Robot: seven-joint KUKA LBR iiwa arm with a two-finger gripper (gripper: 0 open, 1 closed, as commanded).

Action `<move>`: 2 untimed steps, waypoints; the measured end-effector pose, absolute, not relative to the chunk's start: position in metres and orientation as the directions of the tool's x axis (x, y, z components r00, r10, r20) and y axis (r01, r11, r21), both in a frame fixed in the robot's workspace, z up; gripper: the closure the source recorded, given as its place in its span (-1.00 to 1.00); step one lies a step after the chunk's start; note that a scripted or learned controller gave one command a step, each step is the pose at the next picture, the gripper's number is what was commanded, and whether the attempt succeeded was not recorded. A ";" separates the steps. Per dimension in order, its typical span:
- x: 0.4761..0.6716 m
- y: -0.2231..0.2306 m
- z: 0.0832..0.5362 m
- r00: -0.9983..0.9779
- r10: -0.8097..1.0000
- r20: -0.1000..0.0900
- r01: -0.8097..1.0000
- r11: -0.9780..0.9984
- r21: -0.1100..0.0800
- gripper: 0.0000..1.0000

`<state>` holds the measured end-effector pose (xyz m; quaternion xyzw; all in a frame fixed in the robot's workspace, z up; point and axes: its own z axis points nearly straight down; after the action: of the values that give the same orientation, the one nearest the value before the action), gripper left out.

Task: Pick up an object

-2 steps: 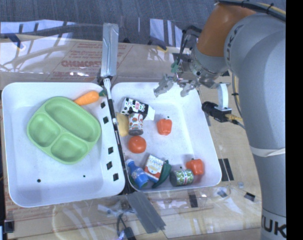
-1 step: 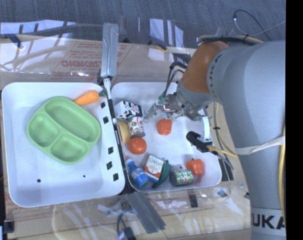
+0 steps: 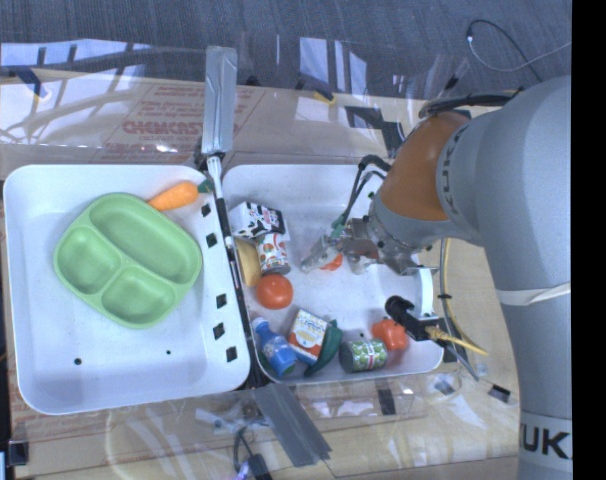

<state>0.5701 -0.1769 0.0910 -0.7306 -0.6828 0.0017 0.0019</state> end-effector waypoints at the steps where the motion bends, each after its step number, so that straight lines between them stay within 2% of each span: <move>1: 0.570 -0.177 0.100 0.064 0.998 0.000 0.998 -0.064 -0.008 1.00; 2: 0.595 -0.118 0.235 0.124 0.992 0.001 0.992 -0.124 0.003 1.00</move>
<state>0.5949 -0.1177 0.2350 -0.7497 -0.6618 -0.0014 -0.0006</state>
